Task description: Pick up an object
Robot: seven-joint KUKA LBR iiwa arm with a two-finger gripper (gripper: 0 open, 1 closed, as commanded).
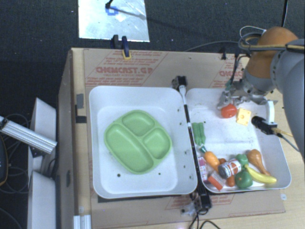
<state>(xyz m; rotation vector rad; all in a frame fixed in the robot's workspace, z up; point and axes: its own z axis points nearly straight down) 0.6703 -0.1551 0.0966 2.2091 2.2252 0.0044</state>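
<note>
End effector (pixel 232 99) hovers just above red tomato (pixel 228 111) in right bin (pixel 281 168)

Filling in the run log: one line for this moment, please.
gripper: over right bin, far end | just above red tomato | cheese beside | lifted: no

We see a green three-compartment plate (pixel 137 142) lying flat in the white bin (pixel 102 175) that sits well apart from the gripper (pixel 233 100). Beyond that bin, farther still from the gripper, a blue clamp (pixel 125 46) grips the cardboard sheet (pixel 124 68), with a shiny square panel (pixel 114 13) behind it.
</note>
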